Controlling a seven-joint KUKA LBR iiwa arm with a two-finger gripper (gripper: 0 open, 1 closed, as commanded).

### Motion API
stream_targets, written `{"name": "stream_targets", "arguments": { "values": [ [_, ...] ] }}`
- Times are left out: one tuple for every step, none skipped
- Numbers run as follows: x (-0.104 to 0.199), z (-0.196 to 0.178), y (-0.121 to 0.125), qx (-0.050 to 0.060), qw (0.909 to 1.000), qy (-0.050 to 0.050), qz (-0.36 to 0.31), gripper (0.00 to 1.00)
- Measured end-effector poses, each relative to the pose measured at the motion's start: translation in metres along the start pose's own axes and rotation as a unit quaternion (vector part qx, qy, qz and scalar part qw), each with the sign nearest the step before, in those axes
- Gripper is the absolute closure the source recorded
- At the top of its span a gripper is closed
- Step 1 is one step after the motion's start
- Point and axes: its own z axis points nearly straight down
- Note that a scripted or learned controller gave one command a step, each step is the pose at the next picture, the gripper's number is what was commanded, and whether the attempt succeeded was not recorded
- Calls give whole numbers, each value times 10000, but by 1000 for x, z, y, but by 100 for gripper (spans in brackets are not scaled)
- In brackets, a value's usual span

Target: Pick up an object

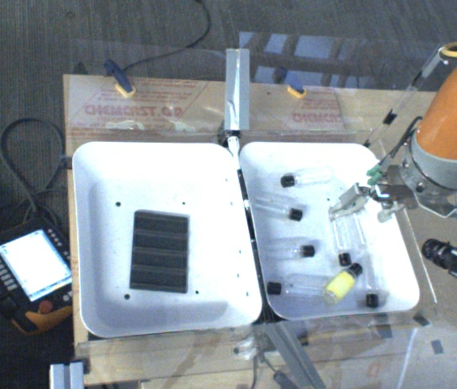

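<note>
The nearest candidate is a clear vial with a black cap (345,239), lying flat on the floor of the right bin (253,217), just under the claw (366,201). Its long axis runs roughly up and down the view, cap toward the near edge, clear base toward the claw. Other vials lie around it: one with yellow contents (341,284) slanting below it, and several clear ones to its left pointing mostly across the view.

I judge the step in hand to be the approach. To do it well I want the claw's fingers set across the vial's short width, not along its length, and lowered over the middle of the body (the glass will likely roll if nudged off-centre).

Whether the claw is wide or narrow I cannot tell; nothing is seen between its fingers. The left bin (91,217) holds a dark ribbed block (160,251), well apart. Both bins sit on the counter (164,112).
</note>
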Motion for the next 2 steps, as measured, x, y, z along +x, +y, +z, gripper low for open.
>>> {"name": "stream_targets", "arguments": {
  "values": [
    [-35,114,-16,7,9999,8,-159,0],
    [-72,165,-17,-7,9990,8,-441,0]
  ]
}}
